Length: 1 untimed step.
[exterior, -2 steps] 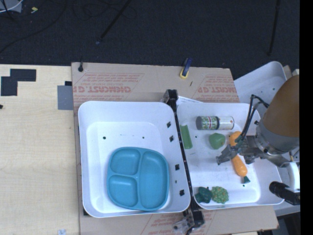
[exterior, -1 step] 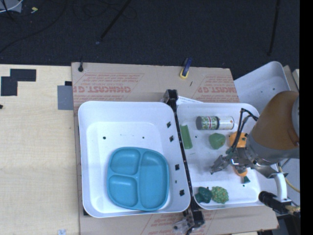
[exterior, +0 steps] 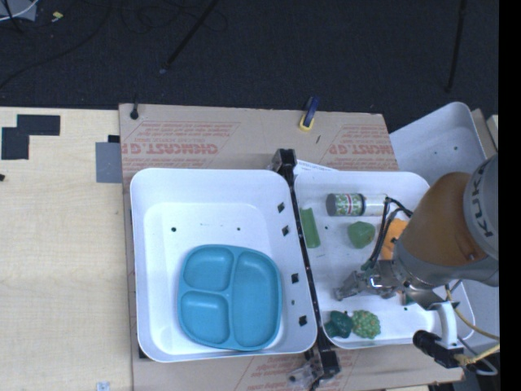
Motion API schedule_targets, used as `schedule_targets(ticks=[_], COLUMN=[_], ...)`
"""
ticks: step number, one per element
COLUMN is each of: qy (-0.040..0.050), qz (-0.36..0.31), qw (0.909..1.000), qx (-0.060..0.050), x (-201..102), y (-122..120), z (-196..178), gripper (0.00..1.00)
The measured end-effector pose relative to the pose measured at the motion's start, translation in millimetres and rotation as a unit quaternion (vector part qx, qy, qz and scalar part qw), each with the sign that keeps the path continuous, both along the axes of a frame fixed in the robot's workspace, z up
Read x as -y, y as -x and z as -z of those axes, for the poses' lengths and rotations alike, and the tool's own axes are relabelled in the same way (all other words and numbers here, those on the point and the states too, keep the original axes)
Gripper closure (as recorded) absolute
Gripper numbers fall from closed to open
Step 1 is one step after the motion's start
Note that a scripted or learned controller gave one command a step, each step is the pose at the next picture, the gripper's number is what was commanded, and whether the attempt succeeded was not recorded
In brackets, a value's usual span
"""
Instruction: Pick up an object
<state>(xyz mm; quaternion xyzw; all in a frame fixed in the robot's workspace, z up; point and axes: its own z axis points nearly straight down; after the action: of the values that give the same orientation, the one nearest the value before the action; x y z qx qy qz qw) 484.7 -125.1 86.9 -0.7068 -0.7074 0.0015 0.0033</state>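
Your claw (exterior: pixel 352 286) hangs low over the right-hand bin (exterior: pixel 415 184), reaching in from the right on the grey arm (exterior: pixel 444 235) with its orange band. Its metal fingers point toward the bin's middle and look narrowly parted, with nothing between them, so it holds no object.

Just below the claw, near the bin's front wall, lie a dark green lump (exterior: pixel 339 324) and a lighter, knobbly green lump (exterior: pixel 366 324), touching each other. Above the claw sits a small green piece (exterior: pixel 361 234), and beyond that a little jar with a green label (exterior: pixel 348 204) lying on its side. Up and to the claw's left, a long green strip (exterior: pixel 309 227) rests beside the divider. Well to the left, the other bin (exterior: pixel 163 194) carries a blue divided plate (exterior: pixel 230 297).

My judgement: you are in the approach step, with no pick made yet. The next move calls for choosing one target, probably the nearby green lumps, centring over it, then lowering and closing.
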Motion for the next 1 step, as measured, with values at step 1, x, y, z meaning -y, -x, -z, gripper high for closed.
schedule_targets(ticks=[1], qy=[0.0002], qz=[0.004], qw=[1.0], qx=[0.001], x=[2.2], y=[0.0], z=[-12.3], gripper=[1.0])
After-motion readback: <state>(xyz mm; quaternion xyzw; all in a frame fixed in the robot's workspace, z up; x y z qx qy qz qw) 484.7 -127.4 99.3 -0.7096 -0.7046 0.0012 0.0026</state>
